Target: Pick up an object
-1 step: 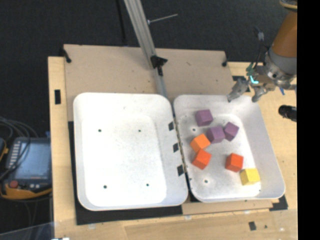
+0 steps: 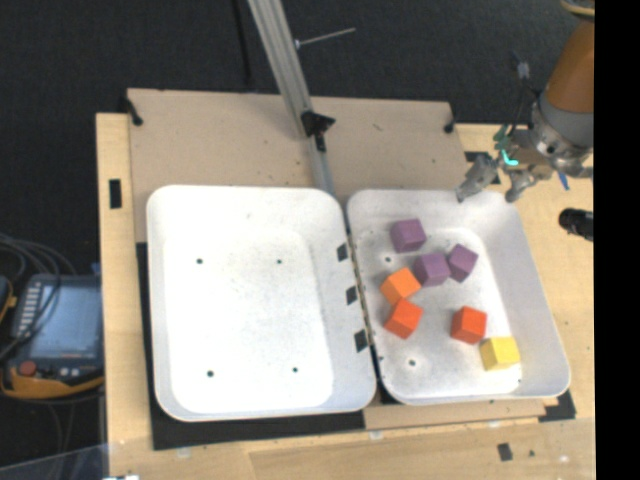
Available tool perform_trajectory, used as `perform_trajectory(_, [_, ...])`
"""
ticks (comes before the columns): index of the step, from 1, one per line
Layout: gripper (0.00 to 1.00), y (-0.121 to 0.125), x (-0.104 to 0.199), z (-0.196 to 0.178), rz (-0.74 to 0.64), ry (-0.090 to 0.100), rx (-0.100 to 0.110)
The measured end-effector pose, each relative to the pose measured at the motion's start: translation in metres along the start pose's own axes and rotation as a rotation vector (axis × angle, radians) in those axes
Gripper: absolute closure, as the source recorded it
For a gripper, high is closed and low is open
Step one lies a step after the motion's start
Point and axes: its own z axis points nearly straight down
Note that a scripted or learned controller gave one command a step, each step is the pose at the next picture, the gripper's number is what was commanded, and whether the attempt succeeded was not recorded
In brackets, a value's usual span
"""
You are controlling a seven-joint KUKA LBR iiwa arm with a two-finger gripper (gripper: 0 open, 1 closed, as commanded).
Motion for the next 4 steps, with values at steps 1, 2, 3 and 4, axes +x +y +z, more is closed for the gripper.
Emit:
perform_trajectory(1, [0.0, -0.003, 0.001, 0.062, 0.001, 0.001, 0.003])
perform_trajectory(2, [0.0, -0.005, 0.003, 0.124, -0.004, 0.001, 0.003])
perform_trajectory(3, [0.0, -0.004, 0.003, 0.128, -0.005, -0.001, -0.002])
perform_trajectory(4, [1.0, -0.003, 0.001, 0.116, -0.009, -0.005, -0.005])
